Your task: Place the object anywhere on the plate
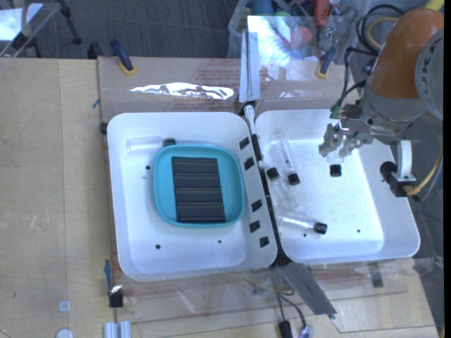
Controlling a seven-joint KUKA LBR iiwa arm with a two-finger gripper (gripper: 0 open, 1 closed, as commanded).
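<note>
The dark ribbed block (199,189) lies flat in the middle of the teal plate (163,189), its long sides running with the plate's sides, and teal rim shows all around it. The plate sits in the left bin (141,255). Just beyond the plate's far left corner lies 1 clear tube (143,145) with a black cap at the end nearest the plate.

To the right of the plate, past the seam where the 2 bins meet, a row of small black clips (254,184) runs along the edge. Further right of the plate, in the right bin (370,227), lie 2 more clear tubes with black caps: 1 (287,166) about level with the plate's far edge, 1 (301,224) level with its near edge. A small black piece (335,169) lies alone, further still from the plate.

The gripper (340,145) hangs over the right bin, well apart from the plate and just above that black piece; nothing can be seen in its grip, and I cannot tell whether it is spread or pressed together. The orange band (409,44) of the arm rises behind it, far to the plate's right.

Beyond the plate's far edge, 2 blue clamps (125,62) grip the cardboard backing.
</note>
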